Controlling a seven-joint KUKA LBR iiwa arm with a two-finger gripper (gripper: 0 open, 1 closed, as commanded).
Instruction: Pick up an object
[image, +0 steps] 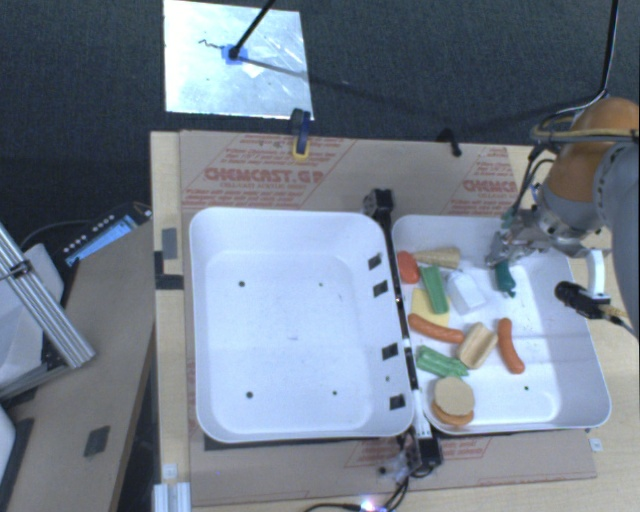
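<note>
Gripper (503, 262) hangs over the right bin (575, 400), far right; finger state cannot be told. A teal piece (506, 281) sits just beneath; food toys lie left.

The brown board (330, 165) beneath both bins carries red printed lettering. At the board's far edge, well to the left of the jaws, one print reads "CHEMCAST GP". A second red print of the same style stands just beyond the jaws at the far right of the board; it is partly covered and not fully legible. Fainter red prints along the near edge are too small to read.
</note>
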